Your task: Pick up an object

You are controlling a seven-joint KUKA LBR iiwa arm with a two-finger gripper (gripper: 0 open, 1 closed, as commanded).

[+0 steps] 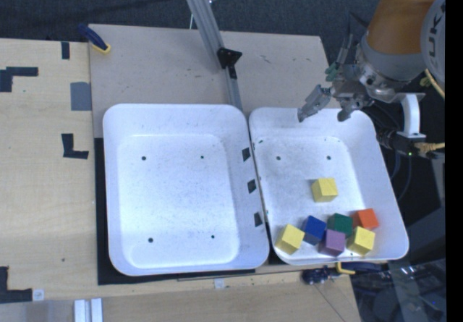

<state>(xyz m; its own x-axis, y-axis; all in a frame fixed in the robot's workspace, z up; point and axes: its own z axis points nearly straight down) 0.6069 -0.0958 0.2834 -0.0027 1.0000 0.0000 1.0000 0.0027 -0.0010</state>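
Jaws spread and holding nothing, the gripper (325, 112) hangs over the far rim of the right bin (376, 161), its two dark fingers (312, 107) splayed apart above the white edge. Behind it, the grey arm (405, 24) with its orange band reaches in from the right.

Well apart from the gripper, a lone yellow cube (324, 189) sits near the middle of the right bin's floor. Toward the near rim, more blocks cluster together: a yellow block (291, 238), a blue block (314, 229), a purple block (334, 241), a green block (340, 223), an orange block (367, 218) and another yellow piece (362, 240).

The left bin (173, 190) lies alongside, touching the right one at the centre, on the tan bench (43, 168).
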